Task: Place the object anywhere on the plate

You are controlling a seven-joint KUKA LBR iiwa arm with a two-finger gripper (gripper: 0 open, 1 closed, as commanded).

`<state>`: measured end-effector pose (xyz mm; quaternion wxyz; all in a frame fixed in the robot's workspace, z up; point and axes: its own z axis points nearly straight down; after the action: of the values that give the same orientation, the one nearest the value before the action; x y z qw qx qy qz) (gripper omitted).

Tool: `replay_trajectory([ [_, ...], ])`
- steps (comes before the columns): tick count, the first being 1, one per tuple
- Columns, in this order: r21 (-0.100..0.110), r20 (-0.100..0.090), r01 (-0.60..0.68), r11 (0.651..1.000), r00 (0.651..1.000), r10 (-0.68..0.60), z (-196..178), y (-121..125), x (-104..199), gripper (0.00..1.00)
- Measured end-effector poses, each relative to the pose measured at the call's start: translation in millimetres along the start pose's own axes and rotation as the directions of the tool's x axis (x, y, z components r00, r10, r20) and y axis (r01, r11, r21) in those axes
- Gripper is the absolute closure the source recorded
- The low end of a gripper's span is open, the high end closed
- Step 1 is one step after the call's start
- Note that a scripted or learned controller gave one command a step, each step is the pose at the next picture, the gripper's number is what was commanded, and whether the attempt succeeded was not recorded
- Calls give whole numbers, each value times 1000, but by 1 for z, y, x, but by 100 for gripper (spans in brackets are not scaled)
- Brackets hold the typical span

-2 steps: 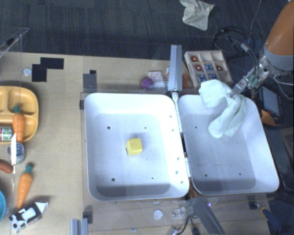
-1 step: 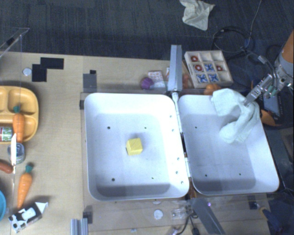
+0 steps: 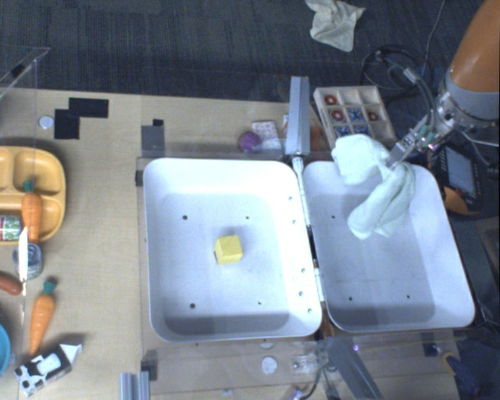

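Observation:
A white cloth (image 3: 376, 195) hangs over the far part of the right bin (image 3: 406, 297), bunched at its upper left and trailing down to the bin floor. My gripper (image 3: 397, 155) reaches in from the upper right and is shut on the cloth's top edge. A small yellow block (image 3: 229, 249) lies near the middle of the left bin (image 3: 195, 312). The yellow divided plate (image 3: 43, 168) sits on the bench at the far left, with a toy carrot (image 3: 30, 215) on it.
Left of the bins lie another carrot (image 3: 41, 312), a toy cow (image 3: 47, 366) and other toy foods. Behind the bins are a purple ball (image 3: 249, 141), a tile box (image 3: 351, 109) and cables (image 3: 398, 66). A crumpled rag (image 3: 334, 22) lies on the far floor.

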<state>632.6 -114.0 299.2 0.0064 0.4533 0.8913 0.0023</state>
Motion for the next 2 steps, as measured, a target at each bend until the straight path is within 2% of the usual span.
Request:
replay_trajectory([
  [1, -2, 0, 366, 931, 931, -366, -33, 10, 98, 100],
  [2, 0, -8, 441, 898, 898, -441, 43, 102, 159, 100],
])
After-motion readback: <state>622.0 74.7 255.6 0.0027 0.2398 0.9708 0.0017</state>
